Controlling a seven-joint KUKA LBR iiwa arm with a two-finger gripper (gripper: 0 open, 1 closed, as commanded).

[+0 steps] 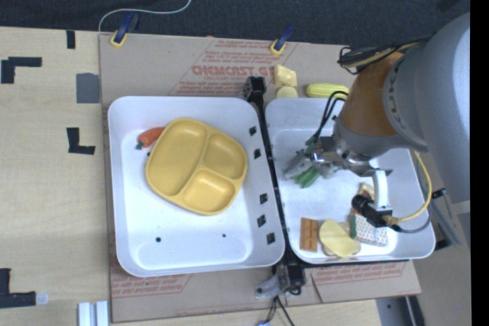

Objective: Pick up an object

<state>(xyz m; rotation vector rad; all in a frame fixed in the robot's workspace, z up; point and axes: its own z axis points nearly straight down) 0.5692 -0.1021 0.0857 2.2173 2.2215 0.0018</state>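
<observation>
Although the arm (397, 99) has reached from the right of the frame down into the right-hand bin (416, 248), nothing yet looks lifted, so the pick seems to be at the grasp stage at most. The gripper (306, 164) sits low over the bin's left part, its metal fingers splayed around a small green object (308, 177) that lies at their tips; whether the jaws are spread or pinched on it I cannot tell, since the fingertips blur together with the green piece. Closing firmly and raising it clear would remain to be done. Other candidates lie toward the lower edge of that bin: a brown wafer-like piece (309, 234), a pale yellow round piece (338, 239) just beside it, and a checked packet (371, 231) partly under a cable. In the left bin (126, 187) a yellow divided plate (196, 165) covers most of an orange item (150, 136). Above the bins, on the tabletop (46, 187), small yellow toys (286, 75) are too small to name.
</observation>
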